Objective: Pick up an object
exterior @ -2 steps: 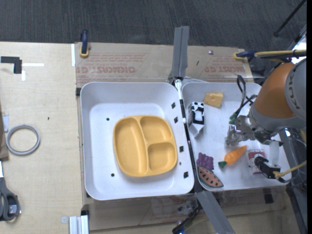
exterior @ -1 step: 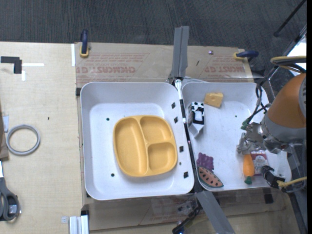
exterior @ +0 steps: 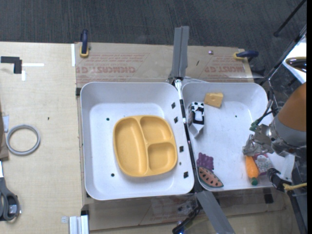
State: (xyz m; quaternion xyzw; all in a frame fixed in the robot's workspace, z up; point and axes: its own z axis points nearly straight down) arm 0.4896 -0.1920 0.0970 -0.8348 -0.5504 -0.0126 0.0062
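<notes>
Two shallow white bins with rounded corners and smooth, glossy walls sit side by side on a pale wood-grain bench point(exterior: 44, 189), over a sheet of printed brown cardboard point(exterior: 126, 65) held by clamps with blue and yellow handles. The left bin point(exterior: 92, 101) carries a matte yellow plastic plate point(exterior: 145, 145), rounded-square in outline and moulded into three compartments. In the right bin point(exterior: 234, 99) lie several small toy-like things: a tan, wedge-shaped block point(exterior: 214, 99) like a piece of cheese near the far wall; a black-and-white figure point(exterior: 197, 113) against the divider; a purple, ridged cluster point(exterior: 205, 161) shaped like grapes; a flat watermelon slice point(exterior: 210, 177) with red flesh and dark seeds at the near left corner; and an orange carrot point(exterior: 251, 168), smooth and tapering with a green tip, lying near the bin's right wall beside a small pale packet point(exterior: 264, 164). The grey metal gripper point(exterior: 254, 147) reaches in from the right, its end just above the carrot's upper end; whether its fingers are open or closed cannot be told, and no object is seen between them. On the bench at left rest a grey roll of tape point(exterior: 22, 139) and grey-handled scissors point(exterior: 9, 204). Beyond the bench, the floor point(exterior: 146, 9) is dark, ribbed carpet.
</notes>
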